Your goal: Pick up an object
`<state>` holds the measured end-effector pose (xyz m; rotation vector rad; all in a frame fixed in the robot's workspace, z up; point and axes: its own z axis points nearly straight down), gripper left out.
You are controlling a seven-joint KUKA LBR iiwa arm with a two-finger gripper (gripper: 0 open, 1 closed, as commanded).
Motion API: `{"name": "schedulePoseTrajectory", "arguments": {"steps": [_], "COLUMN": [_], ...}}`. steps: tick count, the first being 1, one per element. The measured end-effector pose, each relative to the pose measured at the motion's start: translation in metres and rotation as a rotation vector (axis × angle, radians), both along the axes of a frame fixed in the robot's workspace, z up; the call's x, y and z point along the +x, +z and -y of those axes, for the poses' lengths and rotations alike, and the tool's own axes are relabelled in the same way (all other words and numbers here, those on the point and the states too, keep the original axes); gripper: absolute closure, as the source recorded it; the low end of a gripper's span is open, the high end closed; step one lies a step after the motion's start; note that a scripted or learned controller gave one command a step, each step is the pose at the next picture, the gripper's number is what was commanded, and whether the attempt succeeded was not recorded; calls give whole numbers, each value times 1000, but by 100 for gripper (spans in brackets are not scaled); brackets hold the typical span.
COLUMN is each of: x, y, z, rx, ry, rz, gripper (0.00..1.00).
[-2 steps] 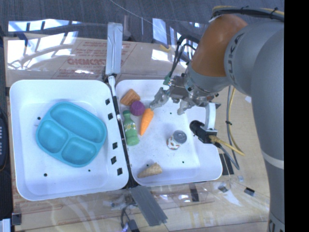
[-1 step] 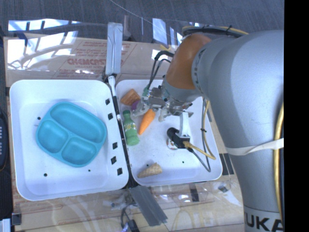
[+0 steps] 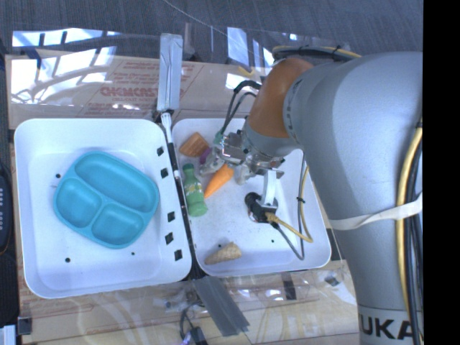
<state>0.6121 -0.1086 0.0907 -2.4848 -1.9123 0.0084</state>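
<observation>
Overhead, the grey arm reached into the right bin [image 3: 316, 254], its gripper [image 3: 228, 157] low beside an orange carrot [image 3: 218, 180]; whether its fingers were spread could not be told. Nearby lay a green bottle [image 3: 193, 192], a brown wedge [image 3: 194, 146] and a tan cone [image 3: 225, 253]. A blue divided plate [image 3: 106, 198] sat in the left bin [image 3: 36, 264].

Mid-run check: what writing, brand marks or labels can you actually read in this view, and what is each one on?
"UKA", the visible end of the brand name, on the arm's base at lower right.
Red printing on the cardboard sheet behind the bins: too blurred to read.
Green bottle in the right bin: no legible label.
</observation>
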Motion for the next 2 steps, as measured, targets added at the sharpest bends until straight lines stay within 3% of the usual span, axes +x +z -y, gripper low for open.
{"name": "schedulePoseTrajectory", "arguments": {"steps": [1,2], "x": [0,-18], "y": [10,102], "z": [-1,-29], "rx": [1,-1], "ry": [5,447], "rz": [-2,9], "gripper": [100,100]}}
